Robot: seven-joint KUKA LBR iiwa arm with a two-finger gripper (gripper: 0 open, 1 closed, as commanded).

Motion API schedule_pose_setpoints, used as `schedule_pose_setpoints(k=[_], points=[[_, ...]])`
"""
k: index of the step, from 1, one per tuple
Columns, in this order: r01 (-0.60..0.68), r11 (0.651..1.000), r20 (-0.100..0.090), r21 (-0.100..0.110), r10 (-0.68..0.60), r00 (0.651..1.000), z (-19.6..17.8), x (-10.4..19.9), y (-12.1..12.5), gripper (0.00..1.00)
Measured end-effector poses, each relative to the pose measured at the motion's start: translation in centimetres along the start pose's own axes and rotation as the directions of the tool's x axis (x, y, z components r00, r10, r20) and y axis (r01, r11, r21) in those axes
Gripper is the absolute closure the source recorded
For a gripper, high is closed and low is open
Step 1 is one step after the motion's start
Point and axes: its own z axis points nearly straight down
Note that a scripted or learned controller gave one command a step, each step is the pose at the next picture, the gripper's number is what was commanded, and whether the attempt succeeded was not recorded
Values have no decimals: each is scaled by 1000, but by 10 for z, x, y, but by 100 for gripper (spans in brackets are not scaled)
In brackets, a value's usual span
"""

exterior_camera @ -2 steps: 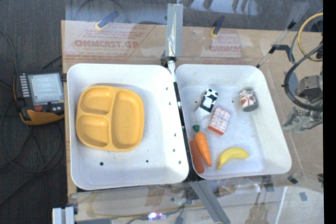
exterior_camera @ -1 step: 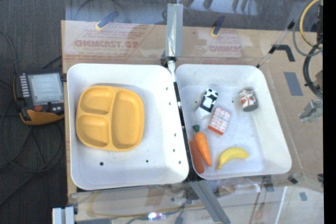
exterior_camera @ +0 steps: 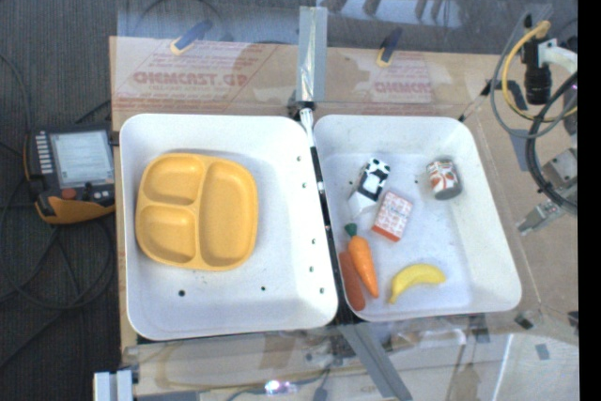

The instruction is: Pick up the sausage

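The sausage [exterior_camera: 350, 281] lies low in the right bin [exterior_camera: 488, 230], toward the bottom of the frame and hard against that bin's left wall. It is a reddish-brown stick whose long axis runs nearly up and down the picture, its upper end leaning slightly to the left and its lower end close to the bin's bottom left corner. The carrot [exterior_camera: 362, 264] lies just to its right, side by side with it and apparently touching, orange with a green top pointing up-left; it hems the sausage in on the right as the wall does on the left. Right of the carrot, apart from it, the banana [exterior_camera: 416, 280] curves along the lower middle of the bin.

Higher up, near the centre of the bin, an orange-and-white carton [exterior_camera: 392, 216] lies flat, and just up-left of it stands a small black-and-white bottle [exterior_camera: 372, 178]. A small can [exterior_camera: 442, 178] rests on its side toward the upper right of the bin, well apart from the sausage.

In the left bin [exterior_camera: 150, 315] a yellow divided plate [exterior_camera: 197, 210] sits in the middle. A handheld pendant [exterior_camera: 70, 172] lies on the floor at the left edge of the frame.

The gripper's state cannot be told.
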Motion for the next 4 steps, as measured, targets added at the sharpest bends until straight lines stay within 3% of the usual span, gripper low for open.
schedule_pose_setpoints(k=[1,2,3,4], points=[[334,943,1,4,-334,943,-56,6,-59,100],[635,772,3,-2,-635,772,19,10,-40,100],[804,595,1,2,-804,595,1,11,-15,100],[863,505,1,3,-863,505,17,8,-8,100]])
